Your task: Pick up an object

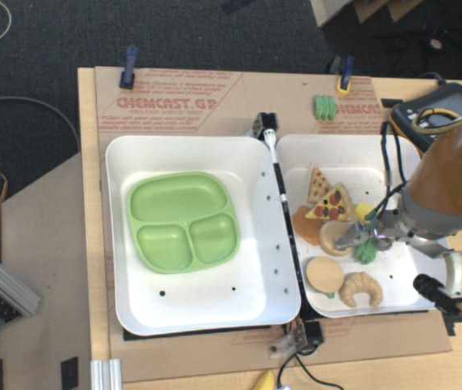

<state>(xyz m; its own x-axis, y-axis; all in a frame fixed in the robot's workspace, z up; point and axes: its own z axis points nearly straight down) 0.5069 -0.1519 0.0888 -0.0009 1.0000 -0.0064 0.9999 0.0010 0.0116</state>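
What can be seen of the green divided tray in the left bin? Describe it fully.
The green divided tray is pale lime, apparently smooth plastic, with rounded corners and a raised rim. It has three compartments: one wide one across the far side and two smaller ones side by side on the near side. It lies flat and right way up, slightly rotated, on the floor of the left bin, toward its far left part. Apart from that floor, nothing touches it.

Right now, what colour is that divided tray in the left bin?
Light green all over. The tray shows best in the camera view, lying in the white left bin.
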